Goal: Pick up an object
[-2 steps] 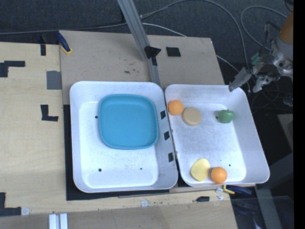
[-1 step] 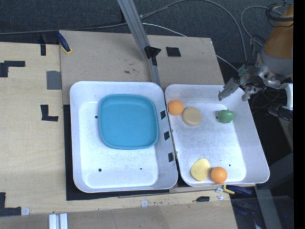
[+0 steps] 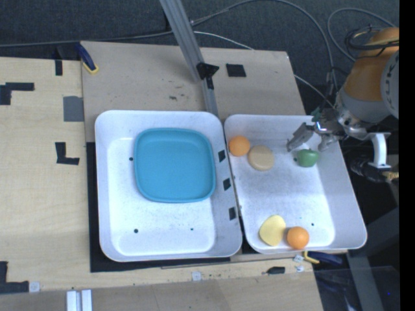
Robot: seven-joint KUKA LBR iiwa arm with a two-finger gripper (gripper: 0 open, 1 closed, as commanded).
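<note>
Two white bins sit side by side on the wooden bench [image 3: 39, 173]; the left bin [image 3: 113, 193] carries a blue plate [image 3: 174, 164], square with rounded corners, smooth and glossy, lying flat in its far half; the right bin [image 3: 337, 206] is the busy one, so take it as the landmark. Near its far left corner sits an orange ball [image 3: 238, 146], and just beside that a pale beige disc [image 3: 261, 158], matte and round; at its near edge a yellow lump [image 3: 272, 230] touches a second orange ball [image 3: 297, 237]; toward its far right side lies a green ball [image 3: 307, 157], smooth and a bit shiny. The grey arm [image 3: 369, 89] comes in over that bin's far right corner, wrist angled down; the gripper [image 3: 310, 140] hovers right above the green ball, fingers [image 3: 298, 138] spread apart, nothing between them.
</note>
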